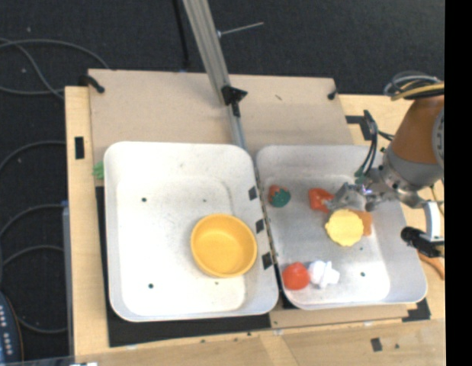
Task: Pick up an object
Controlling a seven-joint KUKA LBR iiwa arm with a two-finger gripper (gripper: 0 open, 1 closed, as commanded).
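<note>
2 shallow white bins sit side by side on the surface. The left bin (144, 181) holds 1 smooth yellow bowl (223, 245), round, near its front right corner. The right bin (388, 280) holds 5 small things: a green-and-orange piece (279, 197) by its left edge, an orange lump (320, 198), a flat yellow disc (345, 228), a red ball (295, 276) touching a white knobbly piece (322, 273) near the front edge. The gripper (356, 195) hangs just above the disc; possibly touching, and I cannot tell its fingers' state.

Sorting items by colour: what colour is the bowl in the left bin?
The round bowl is yellow-orange, clear in the camera view.
</note>
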